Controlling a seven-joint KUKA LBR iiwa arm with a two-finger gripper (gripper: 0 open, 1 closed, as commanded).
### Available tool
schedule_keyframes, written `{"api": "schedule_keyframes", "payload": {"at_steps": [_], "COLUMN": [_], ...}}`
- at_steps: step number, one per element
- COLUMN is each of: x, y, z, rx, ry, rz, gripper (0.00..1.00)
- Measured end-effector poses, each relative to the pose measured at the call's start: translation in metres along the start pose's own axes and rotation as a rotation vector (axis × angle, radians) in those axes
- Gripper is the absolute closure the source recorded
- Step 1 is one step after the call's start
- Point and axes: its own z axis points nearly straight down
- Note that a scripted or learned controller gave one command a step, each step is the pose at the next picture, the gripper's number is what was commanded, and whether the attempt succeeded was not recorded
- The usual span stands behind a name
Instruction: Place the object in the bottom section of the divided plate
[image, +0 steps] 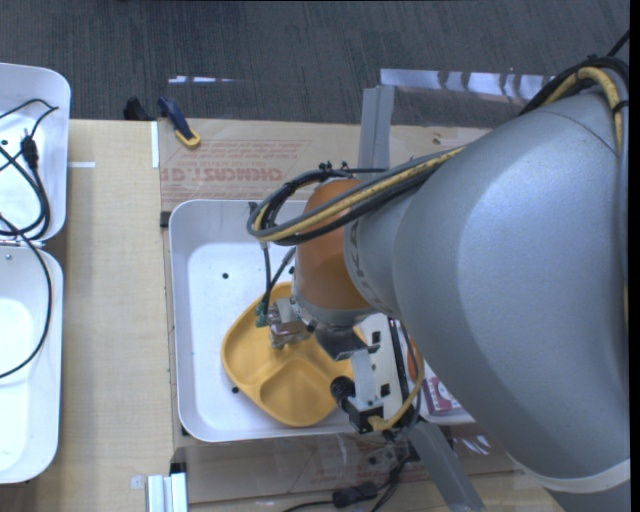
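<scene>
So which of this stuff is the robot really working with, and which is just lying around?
Part of the job:
- yellow divided plate
- white bin holding the plate
- gripper above the plate

Just lying about:
- blue and yellow clamp on the bench
- black cables in the left-hand bin
- cardboard sheet

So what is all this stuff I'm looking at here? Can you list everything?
divided plate: one, yellow, in the white bin under the arm, partly covered by the wrist
white bin: one, white, middle of the bench, holding the plate
trays: two, white, at the left edge, with black cables across them
clamp: one, blue and yellow, on the cardboard sheet behind the bin
cardboard sheet: one, brown with red print, behind the bin
arm: one, grey with an orange band, reaching in from the right above the plate
gripper: one, metal, low over the plate; whether it holds anything is hidden
</scene>
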Motion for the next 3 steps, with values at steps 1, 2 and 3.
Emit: {"api": "schedule_keyframes", "payload": {"at_steps": [1,2,3], "x": [-0.031,-0.006,-0.023], "y": [-0.029,-0.013,-0.016], "z": [-0.065,-0.007,-0.265], "rx": [0.02,-0.007,0.019], "ry": [-0.002,0.0,-0.005], "rz": [-0.245,0.096,-0.081], "gripper": [1.0,1.0,1.0]}}
